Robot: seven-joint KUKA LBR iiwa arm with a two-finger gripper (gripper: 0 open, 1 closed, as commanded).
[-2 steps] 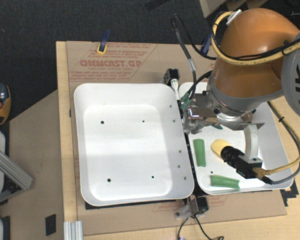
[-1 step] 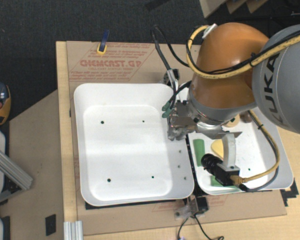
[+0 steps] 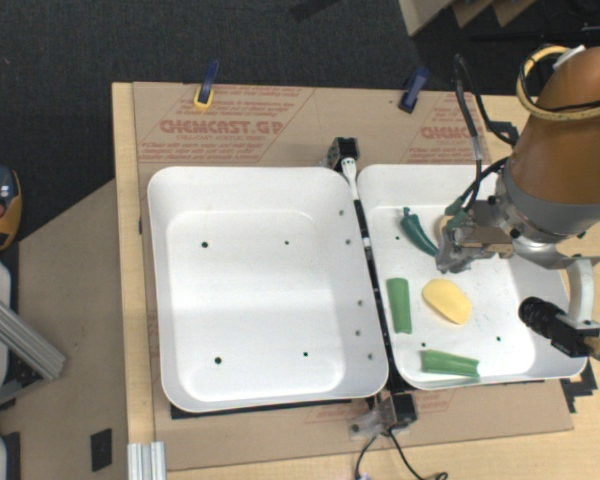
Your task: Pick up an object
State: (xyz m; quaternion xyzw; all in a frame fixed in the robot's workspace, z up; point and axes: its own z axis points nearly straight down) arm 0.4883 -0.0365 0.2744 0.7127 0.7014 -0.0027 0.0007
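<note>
two white bins (image 3: 250, 288) (image 3: 500, 358) are shown side by side. in the right bin, four items are counted: two light green pieces (image 3: 398, 304) (image 3: 448, 363), one dark teal piece (image 3: 416, 230) and one yellow piece (image 3: 447, 300). one arm (image 3: 565, 158) with one gripper (image 3: 458, 251) is seen.

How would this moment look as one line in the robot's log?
arm: over right bin | gripper: above yellow lump, beside teal piece | held: nothing seen | left bin
</note>
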